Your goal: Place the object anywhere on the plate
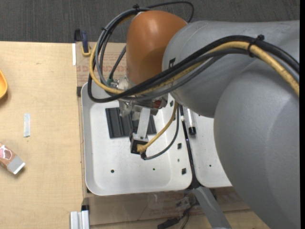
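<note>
Arm (248, 104) reaches in from the right, wrist and orange band (150, 44) hanging low over the left bin (97, 175). Gripper (138, 109) sits right under the wrist, over the bin's upper middle. The wrist covers it from this angle, so I cannot tell whether it is wide or narrow, nor whether it holds anything. Likely object: a black ribbed slab (116, 122) lying flat on the bin floor, its left part in plain sight, its middle passing behind the gripper. Gripper is just above it or touching it; I can't settle which. A dark pen-like thing (190, 127) lies near the wall between the two bins, in the right bin (209, 171) by the look of it. Plate: hidden or out of frame; the arm covers most of the right bin. Judgement: this is the pick step, reach or grasp, carry not begun. Next move calls for a firm close across the slab's narrow side, a straight lift clear of the bin wall, then a carry to wherever the plate stands.
</note>
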Controlling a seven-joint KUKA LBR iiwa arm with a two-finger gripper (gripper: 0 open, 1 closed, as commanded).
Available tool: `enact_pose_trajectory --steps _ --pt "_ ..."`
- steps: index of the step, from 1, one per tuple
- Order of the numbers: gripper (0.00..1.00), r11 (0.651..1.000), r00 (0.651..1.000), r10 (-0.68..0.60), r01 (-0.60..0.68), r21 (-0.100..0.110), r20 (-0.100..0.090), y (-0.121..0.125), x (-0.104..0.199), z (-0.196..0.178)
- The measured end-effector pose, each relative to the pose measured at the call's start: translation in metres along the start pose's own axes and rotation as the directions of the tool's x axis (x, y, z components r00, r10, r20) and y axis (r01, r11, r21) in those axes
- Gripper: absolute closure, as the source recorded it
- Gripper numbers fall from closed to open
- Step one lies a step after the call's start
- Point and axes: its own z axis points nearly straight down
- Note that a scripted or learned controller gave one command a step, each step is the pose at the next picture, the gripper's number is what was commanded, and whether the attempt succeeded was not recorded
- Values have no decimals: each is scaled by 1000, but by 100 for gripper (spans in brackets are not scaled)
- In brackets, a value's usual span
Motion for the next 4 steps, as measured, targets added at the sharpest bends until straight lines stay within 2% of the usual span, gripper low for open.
enact_pose_trajectory --steps 1,2,3,4 --pt "100 959 959 -284 284 3 1 -65 -29 70" --pt "0 959 959 -285 285 3 1 -65 -29 70" --pt "0 996 996 89 -89 0 1 8 -40 13" --pt "0 894 894 448 -448 0 2 76 20 -9"
